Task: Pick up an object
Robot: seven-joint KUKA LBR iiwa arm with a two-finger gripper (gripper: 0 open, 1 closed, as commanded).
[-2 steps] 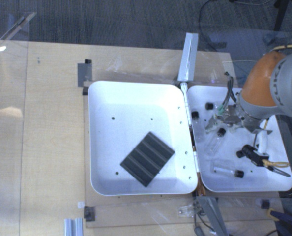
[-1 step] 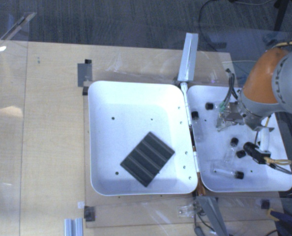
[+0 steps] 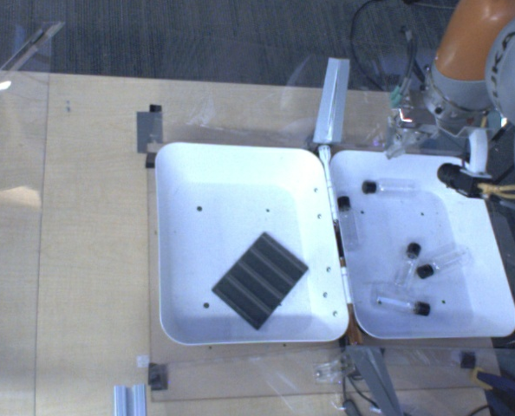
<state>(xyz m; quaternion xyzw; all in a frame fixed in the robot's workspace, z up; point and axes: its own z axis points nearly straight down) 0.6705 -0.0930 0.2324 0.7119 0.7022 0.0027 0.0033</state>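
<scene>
Above, the pincer (image 3: 402, 133) hovers over the right bin's (image 3: 492, 319) far rim; its opening cannot be told. Ideally, descend squarely over one vial (image 3: 387, 185), clear of neighbours.

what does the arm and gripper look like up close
The arm has a rounded orange band above a grey wrist, with pale grey casing to the right. The gripper is small and metallic. A white fitting and black cables hang beside it.

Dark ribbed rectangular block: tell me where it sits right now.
The dark ribbed rectangular block lies tilted on the floor of the left white bin, toward its near right corner, apart from the clear black-capped vials in the right white bin.
</scene>
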